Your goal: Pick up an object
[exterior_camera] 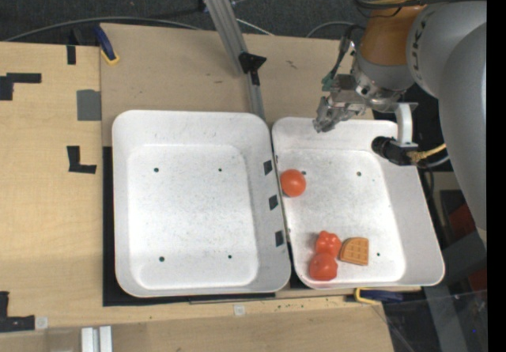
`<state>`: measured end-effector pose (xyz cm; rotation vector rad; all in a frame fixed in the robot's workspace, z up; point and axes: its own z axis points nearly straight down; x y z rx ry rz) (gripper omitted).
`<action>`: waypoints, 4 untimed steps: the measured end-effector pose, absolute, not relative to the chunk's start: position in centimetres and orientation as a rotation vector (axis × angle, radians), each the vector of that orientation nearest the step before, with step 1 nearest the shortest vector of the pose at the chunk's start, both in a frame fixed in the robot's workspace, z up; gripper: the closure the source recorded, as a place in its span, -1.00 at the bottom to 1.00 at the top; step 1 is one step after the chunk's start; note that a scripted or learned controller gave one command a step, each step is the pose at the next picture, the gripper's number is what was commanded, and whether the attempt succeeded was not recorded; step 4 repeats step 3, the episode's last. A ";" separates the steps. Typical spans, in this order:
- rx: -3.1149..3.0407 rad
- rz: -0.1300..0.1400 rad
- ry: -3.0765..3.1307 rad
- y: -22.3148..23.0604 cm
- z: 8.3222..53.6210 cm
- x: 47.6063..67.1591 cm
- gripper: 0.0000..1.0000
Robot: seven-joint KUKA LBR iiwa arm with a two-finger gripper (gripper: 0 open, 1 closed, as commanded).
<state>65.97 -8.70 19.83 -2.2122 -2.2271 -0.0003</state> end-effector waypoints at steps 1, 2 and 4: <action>-2.213 0.002 -2.226 -3.9 19.9 65.6 1.00; -2.212 -0.002 -2.229 2.1 21.3 65.7 1.00; -2.212 -0.001 -2.228 7.6 20.9 66.9 1.00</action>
